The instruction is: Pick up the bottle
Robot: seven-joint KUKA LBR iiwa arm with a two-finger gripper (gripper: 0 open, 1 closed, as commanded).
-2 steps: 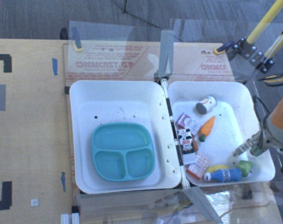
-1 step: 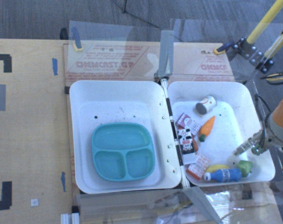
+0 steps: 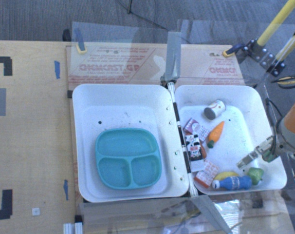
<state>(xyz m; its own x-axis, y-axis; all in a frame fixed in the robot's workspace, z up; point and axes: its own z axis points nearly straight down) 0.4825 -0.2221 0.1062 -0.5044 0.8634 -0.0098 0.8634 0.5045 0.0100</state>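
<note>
In the right bin [image 3: 254,94], the blue bottle [image 3: 233,183] lies on its side along the near wall, long axis running left to right, white cap leftward. The gripper [image 3: 248,160] hovers just above and right of it, holding nothing; I cannot tell how its tips stand.

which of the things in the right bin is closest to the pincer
The green fruit-like toy at the bin's near right corner, just below the pincer. The blue bottle lies a little further left; the carrot and grey can sit well beyond.
</note>
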